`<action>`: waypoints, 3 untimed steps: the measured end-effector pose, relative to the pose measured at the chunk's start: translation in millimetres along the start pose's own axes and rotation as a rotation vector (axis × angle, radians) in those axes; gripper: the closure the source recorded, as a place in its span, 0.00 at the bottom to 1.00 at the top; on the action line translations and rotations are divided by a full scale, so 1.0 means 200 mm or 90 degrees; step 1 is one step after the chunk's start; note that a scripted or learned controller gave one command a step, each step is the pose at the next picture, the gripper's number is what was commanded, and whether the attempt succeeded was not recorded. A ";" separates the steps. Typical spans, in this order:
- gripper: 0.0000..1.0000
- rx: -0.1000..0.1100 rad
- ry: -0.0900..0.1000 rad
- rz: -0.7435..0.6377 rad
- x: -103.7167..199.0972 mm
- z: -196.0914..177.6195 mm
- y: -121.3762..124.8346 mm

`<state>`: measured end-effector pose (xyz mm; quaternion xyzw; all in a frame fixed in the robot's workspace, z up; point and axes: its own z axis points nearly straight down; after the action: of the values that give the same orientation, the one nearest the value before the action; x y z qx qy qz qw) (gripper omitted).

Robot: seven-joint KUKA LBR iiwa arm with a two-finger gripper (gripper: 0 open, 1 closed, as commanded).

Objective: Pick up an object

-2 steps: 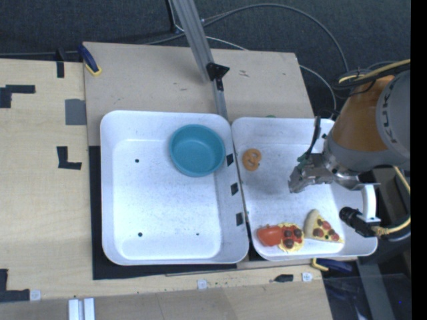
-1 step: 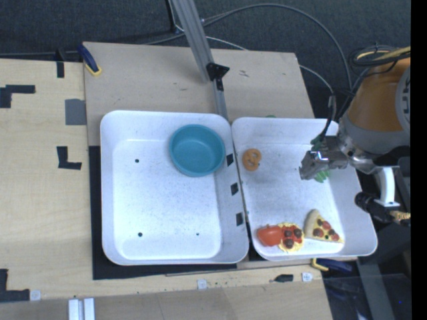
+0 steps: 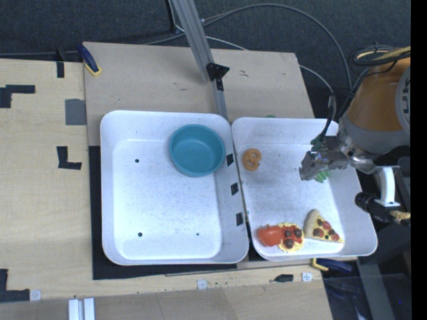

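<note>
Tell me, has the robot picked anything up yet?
Not that I can see. The claw is low in the right bin, beside something green. Nothing looks lifted. The pizza slice, red toy, orange piece and blue bowl lie untouched. Grabbing and lifting remain.

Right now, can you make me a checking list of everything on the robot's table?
Surface: tan bench bearing left bin and right bin, side by side.
Job's things: blue bowl in left bin; orange ring toy, red toy, round pizza toy, pizza slice in right bin.
Clutter: green thing under the gripper, unclear what.
Grippers: gripper low over right bin.
Cables: cables behind the bench.
Surroundings: dark floor; metal bar.
</note>
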<state>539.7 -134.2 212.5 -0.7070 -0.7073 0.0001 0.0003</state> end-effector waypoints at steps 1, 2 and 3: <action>1.00 0.000 0.000 -0.002 0.26 0.04 0.01; 1.00 0.000 0.001 -0.003 0.51 0.07 0.03; 1.00 0.000 0.001 -0.003 0.80 0.08 0.06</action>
<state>550.6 26.4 196.7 -0.7052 -0.7090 -0.0001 0.0008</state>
